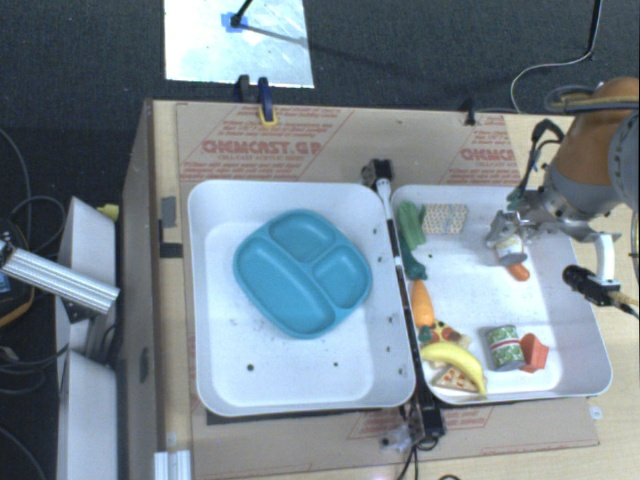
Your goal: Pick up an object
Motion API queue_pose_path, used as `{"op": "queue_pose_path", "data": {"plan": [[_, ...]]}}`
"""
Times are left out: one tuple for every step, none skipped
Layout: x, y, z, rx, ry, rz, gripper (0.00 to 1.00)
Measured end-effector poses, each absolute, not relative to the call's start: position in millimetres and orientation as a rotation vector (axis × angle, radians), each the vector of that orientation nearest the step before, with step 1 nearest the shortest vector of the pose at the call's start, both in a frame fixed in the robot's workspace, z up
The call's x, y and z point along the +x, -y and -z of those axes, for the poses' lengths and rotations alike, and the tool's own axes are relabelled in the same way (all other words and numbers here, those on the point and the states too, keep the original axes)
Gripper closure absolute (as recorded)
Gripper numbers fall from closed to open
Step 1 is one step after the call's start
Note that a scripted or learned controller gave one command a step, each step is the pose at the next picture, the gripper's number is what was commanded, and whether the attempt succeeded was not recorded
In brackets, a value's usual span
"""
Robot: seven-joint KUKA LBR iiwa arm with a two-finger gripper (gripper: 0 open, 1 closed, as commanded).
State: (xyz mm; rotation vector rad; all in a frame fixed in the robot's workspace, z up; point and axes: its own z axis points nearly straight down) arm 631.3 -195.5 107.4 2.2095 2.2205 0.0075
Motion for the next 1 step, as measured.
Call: {"op": "queue_pose_path", "data": {"plan": [[643.6, 131.4, -95.9, 2.216, -2.226, -0.003, 1.00]]}}
